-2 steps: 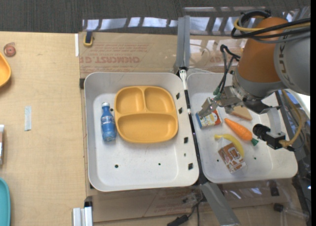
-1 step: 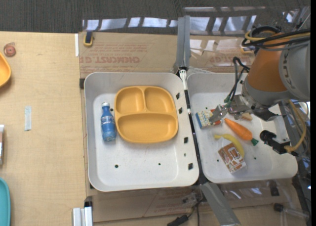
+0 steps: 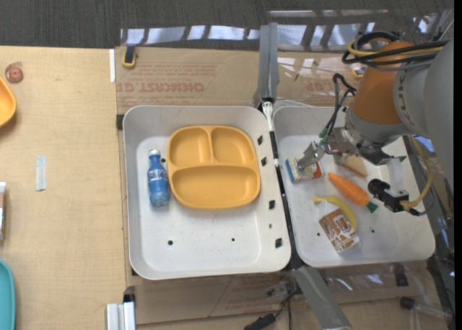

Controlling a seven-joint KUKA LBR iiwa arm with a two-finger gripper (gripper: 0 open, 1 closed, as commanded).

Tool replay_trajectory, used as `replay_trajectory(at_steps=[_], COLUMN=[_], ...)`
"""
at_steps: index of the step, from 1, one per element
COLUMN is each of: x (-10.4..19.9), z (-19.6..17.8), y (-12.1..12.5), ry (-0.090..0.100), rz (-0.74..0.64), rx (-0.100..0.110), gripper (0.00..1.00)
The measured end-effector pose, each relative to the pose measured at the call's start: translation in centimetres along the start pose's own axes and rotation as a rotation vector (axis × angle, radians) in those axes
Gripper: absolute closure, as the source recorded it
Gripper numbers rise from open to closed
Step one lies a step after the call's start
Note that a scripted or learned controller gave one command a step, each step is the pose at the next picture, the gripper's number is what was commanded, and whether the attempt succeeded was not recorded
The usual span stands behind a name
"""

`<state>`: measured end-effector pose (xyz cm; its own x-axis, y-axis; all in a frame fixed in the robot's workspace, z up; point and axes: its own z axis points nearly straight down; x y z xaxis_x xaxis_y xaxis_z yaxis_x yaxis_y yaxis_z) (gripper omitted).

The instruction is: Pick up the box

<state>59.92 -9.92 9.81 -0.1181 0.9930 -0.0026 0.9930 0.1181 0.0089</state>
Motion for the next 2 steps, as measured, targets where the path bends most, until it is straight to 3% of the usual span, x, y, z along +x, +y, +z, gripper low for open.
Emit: replay_trajectory(at_steps=[1,2], x=[0.1,0.2], z=[0.0,-0.1], y=[0.4,-0.7], ry=[-0.003,-0.002], rz=[-0.055,-0.074], rx=[-0.002,-0.006], gripper=[0.00,0.00])
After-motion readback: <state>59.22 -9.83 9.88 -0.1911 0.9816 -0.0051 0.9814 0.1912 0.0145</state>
